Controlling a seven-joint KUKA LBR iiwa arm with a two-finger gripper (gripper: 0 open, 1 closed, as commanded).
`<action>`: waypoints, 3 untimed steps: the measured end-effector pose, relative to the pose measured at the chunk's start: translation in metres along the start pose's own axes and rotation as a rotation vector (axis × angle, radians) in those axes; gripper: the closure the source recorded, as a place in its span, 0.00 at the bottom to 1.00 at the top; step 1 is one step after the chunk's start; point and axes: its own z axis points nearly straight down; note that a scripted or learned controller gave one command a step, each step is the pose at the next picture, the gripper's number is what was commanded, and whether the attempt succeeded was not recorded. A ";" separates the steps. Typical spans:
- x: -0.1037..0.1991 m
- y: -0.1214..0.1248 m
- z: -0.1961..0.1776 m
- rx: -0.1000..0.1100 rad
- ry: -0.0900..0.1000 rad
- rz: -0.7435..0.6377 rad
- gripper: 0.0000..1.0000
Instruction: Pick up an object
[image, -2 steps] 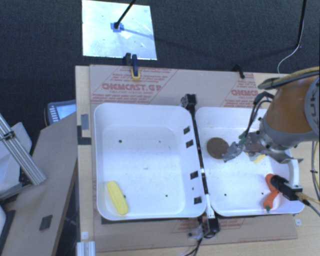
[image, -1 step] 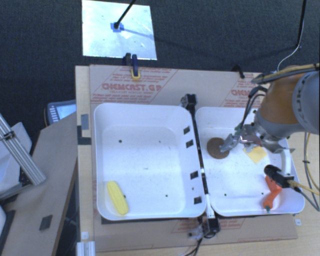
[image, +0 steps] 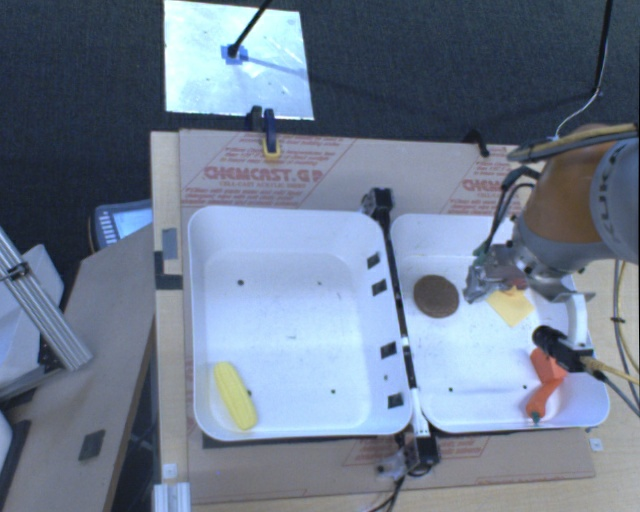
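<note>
Three candidates lie in the right bin (image: 440, 240): a brown round disc (image: 436, 296) near its middle, a flat yellow wedge, likely toy cheese (image: 512, 307), to the disc's right, and an orange carrot-like toy (image: 545, 385) at the near right corner. A yellow corn cob (image: 235, 395) lies alone in the left bin (image: 290, 225), well away from the arm.

The gripper (image: 483, 283) hangs low between the disc and the yellow wedge, close to both. Whether it is wide or narrow I cannot tell from this slant, and nothing is visibly held.

The step in hand looks like settling on a target and descending. To do it well, I would commit to one item rather than come down in the gap between two. The disc and the wedge are both thin and flat, so a grasp probably needs to reach right to the bin floor and catch an edge, or it will slide over the top. The carrot toy, being thicker, seems the easier catch, though it sits close to the bin wall.
</note>
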 end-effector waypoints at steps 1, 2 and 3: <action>-0.004 0.057 -0.182 -0.019 -0.004 -0.003 1.00; -0.016 0.055 -0.013 0.016 0.003 0.004 1.00; 0.007 0.092 -0.031 -0.001 0.001 -0.004 1.00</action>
